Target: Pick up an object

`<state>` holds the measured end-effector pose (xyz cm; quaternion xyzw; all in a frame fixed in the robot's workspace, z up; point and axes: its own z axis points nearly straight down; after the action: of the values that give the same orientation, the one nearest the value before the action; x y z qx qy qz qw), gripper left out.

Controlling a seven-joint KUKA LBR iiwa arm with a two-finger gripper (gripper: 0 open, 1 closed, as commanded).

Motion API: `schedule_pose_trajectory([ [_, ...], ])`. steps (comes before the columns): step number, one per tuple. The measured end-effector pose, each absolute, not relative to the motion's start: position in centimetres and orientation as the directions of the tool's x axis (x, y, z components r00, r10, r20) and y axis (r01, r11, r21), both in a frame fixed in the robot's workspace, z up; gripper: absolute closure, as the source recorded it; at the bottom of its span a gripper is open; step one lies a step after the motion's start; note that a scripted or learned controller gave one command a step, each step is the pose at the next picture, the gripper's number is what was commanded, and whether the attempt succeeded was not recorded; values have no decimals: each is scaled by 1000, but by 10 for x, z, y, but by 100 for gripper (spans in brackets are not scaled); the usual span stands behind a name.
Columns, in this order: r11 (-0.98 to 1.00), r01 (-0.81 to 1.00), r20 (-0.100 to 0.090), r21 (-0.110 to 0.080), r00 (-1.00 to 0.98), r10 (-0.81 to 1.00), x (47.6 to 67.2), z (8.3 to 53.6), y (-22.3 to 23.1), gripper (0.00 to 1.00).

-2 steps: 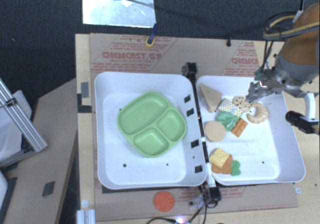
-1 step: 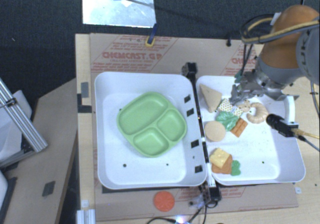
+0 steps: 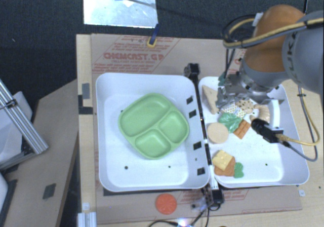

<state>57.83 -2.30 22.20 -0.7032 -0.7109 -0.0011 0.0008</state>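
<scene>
In the camera view, two shallow white bins of smooth moulded plastic are set side by side on a cardboard sheet printed in red. The left bin point(image 3: 109, 170) holds a pale green plate point(image 3: 154, 125) with three compartments, rounded at the corners and turned slightly askew to the bin's walls.

The right bin point(image 3: 276, 170) carries a scatter of small toy foods. At its far left a tan wedge point(image 3: 209, 98) is laid with its long axis running far to near, the narrow tip towards the near side. Just near of it a flat, pale round disc point(image 3: 218, 133) is seen, and beside that an orange ridged stick point(image 3: 242, 129), tilted so that its long axis runs from near left to far right. A crumpled green leafy piece point(image 3: 230, 120) touches the stick. Nearer still, a yellow block point(image 3: 221, 159) rests against an orange piece, with a small green floret point(image 3: 238, 170) just to its right.

The gripper point(image 3: 234, 103) is lowered over the far part of the right bin, above the leafy piece (its speckled pads blend with the clutter beneath), and whether its claw is wide, narrow or holding anything cannot be told.

An orange disc point(image 3: 166, 203) lies on the cardboard outside the bins, at the near edge.
</scene>
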Motion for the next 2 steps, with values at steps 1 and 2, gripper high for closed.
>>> schedule_pose_trajectory([
  [1, 10, 1000, 3, 0, -10, 1000, 556, 234, 27, 100],
  [2, 9, 1000, 2, -2, -9, 1000, 543, 216, 71, 100],
])
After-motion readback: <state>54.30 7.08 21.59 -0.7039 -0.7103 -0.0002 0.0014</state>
